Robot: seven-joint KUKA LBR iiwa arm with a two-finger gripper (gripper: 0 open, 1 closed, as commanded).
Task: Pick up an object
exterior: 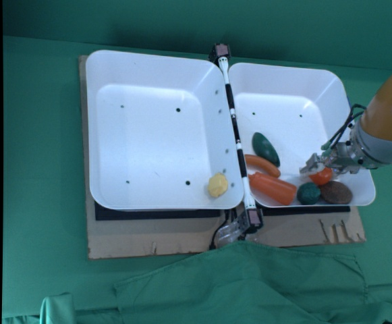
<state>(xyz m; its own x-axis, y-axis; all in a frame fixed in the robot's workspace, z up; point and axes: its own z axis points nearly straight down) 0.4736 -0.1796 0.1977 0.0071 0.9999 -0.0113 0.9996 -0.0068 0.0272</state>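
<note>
The right bin [283, 79] holds several objects in its near half. A dark green oval piece [266, 148] lies beside a thin orange carrot-like piece [262, 165], with a thicker orange-red piece [272, 188] in front of them. At the near right corner sit a teal round piece [309, 193] and a brown lump [335, 192]. My gripper [319, 167] is low over that corner, right above a small red-orange piece [322, 177] and touching or nearly touching it. Whether the piece is gripped is hidden.
The left bin [148, 86] holds a small yellow lump [217, 185] at its near right corner. A black-and-white bar [235, 127] runs between the bins. Both stand on cardboard [148, 238] over green cloth, which is bunched at the front.
</note>
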